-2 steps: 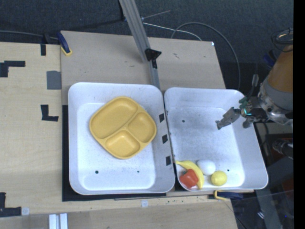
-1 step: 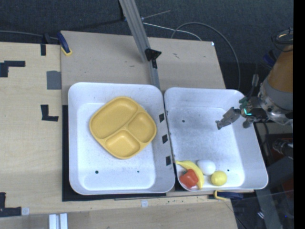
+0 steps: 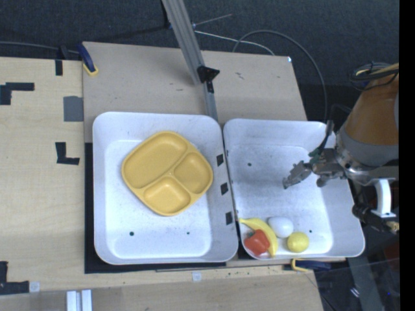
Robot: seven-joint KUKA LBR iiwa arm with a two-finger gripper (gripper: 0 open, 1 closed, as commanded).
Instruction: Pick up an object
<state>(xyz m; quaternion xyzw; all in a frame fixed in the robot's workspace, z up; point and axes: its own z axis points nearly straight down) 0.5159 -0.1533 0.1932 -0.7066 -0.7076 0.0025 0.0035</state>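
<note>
The left bin (image 3: 104,193) holds a yellow divided plate (image 3: 167,172). Along the near edge of the right bin (image 3: 259,138), just right of the wall shared with the left bin, sit a banana (image 3: 258,225), a red object (image 3: 257,241), a white ball (image 3: 281,226) and a yellow ball (image 3: 297,241). Farther right of that wall, the gripper (image 3: 297,173) hangs over the right bin's middle, fingers slightly parted with nothing between them.
</note>
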